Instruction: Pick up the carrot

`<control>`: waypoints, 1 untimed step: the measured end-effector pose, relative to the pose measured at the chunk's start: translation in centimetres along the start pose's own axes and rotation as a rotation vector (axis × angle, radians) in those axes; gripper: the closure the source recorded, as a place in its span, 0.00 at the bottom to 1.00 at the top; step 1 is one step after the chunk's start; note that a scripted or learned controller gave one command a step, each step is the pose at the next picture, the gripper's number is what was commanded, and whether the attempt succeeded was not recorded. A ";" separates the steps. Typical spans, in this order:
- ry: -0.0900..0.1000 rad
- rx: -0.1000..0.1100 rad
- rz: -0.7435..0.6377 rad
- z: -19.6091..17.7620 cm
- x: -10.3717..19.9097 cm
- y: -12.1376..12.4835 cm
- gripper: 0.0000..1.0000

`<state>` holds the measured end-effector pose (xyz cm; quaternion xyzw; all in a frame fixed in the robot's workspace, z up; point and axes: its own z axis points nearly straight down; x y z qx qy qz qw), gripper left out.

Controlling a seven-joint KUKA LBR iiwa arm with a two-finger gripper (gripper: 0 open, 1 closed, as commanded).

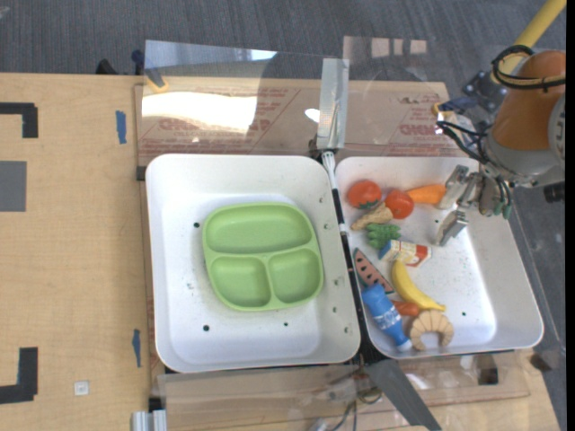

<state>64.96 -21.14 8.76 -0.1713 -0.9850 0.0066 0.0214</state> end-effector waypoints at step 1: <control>-0.018 -0.010 -0.025 -3.9 0.7 2.2 0.00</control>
